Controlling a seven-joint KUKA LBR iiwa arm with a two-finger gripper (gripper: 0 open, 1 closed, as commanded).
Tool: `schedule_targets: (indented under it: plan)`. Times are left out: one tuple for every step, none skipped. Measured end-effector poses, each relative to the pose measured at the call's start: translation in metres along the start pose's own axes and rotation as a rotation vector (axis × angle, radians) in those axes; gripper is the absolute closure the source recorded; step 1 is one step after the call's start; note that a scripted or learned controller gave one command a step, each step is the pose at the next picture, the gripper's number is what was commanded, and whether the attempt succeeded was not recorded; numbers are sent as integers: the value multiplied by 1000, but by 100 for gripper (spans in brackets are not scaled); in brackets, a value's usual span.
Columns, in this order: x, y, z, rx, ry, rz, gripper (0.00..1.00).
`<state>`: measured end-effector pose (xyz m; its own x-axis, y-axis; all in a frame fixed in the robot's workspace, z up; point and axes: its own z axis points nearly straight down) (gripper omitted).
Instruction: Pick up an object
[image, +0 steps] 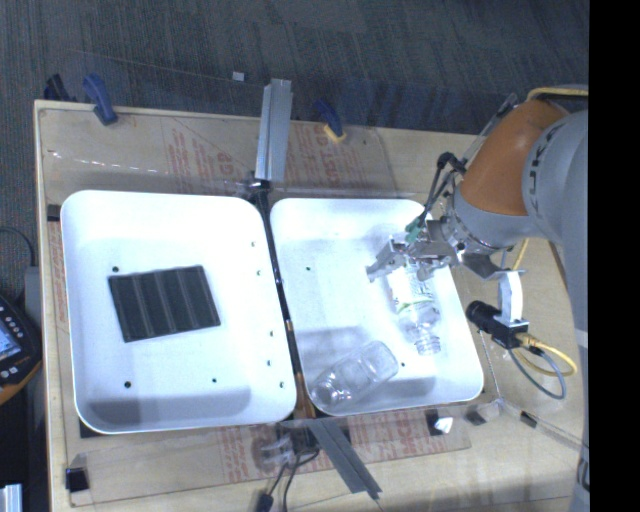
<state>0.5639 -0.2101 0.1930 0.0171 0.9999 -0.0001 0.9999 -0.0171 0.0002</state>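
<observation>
The gripper (405, 255) hangs over the right bin (300, 215) near its right edge, fingers spread and holding nothing, directly above the upper end of a clear plastic bottle (418, 312) whose long axis runs down toward the bin's lower right corner.

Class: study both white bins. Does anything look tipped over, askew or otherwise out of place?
Yes. Two clear plastic bottles lie on their sides in the right bin: one below the tool, another near the front wall. The dark ridged panel in the left bin sits slightly askew.
</observation>
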Motion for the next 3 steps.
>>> schedule_targets:
  plan:
    - [41,-9,88,5,1,9,0]
    - [1,-50,-7,1,1,102,0]
    - [4,-16,-8,1,1,72,0]
